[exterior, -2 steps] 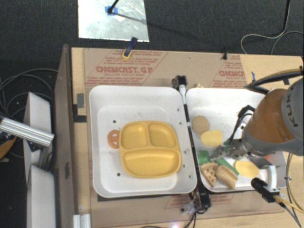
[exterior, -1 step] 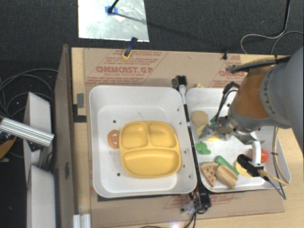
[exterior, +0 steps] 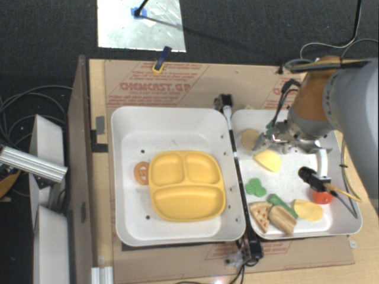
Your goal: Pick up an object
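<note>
White bin point(exterior: 340, 158) — yellow wedge point(exterior: 267, 160) aslant

The arm's jaws hover above a pale yellow piece point(exterior: 267, 160) in the right bin point(exterior: 349, 220); a yellow tray point(exterior: 186, 185) fills the left bin point(exterior: 127, 135).

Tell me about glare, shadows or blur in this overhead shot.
Camera view: the shiny sheet beyond the bench throws bright glare; the white bins are evenly lit with soft, faint shadows; the arm at right looks slightly blurred, while the yellow tray stays sharp.
</note>
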Robot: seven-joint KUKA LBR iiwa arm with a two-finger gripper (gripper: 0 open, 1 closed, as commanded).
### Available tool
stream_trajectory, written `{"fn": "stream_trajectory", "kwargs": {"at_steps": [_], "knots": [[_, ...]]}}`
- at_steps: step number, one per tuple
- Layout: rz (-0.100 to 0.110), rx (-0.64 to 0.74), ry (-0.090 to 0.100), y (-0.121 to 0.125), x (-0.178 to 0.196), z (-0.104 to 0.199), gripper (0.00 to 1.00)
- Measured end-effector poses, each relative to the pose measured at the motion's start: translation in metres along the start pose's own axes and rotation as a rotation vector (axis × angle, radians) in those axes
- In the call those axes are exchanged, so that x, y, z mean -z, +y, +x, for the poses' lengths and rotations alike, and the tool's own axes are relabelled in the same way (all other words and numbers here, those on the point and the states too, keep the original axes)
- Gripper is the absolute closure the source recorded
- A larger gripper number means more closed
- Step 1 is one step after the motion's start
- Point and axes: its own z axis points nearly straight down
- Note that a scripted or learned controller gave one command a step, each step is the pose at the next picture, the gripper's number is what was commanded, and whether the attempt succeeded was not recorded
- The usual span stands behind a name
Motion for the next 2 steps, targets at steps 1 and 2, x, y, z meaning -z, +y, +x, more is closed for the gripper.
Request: {"fn": "stream_trajectory", "kwargs": {"at_steps": [1, 2], "knots": [[0.010, -0.005, 0.003, -0.033, 0.006, 0.019, 0.00], [-0.003, -0.002, -0.001, -0.028, 0.020, 0.018, 1.00]]}}
